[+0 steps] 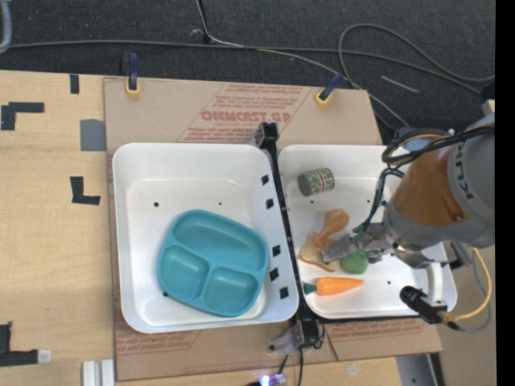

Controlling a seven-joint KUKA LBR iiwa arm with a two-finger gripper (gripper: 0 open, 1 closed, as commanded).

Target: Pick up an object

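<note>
Arm (438, 195) reaches left; end effector (342, 250) low over right bin (366, 155).

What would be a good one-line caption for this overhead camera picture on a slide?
Robot arm lowers its pincer among a toy carrot, green ball and can; a teal tray lies next door.

I work in what looks like a robotics lab: my two white bins (129, 215) sit on a clamped cardboard sheet (241, 111), tape marks dot the wooden bench (40, 215) left of them, and black cables (241, 43) trail behind.
</note>
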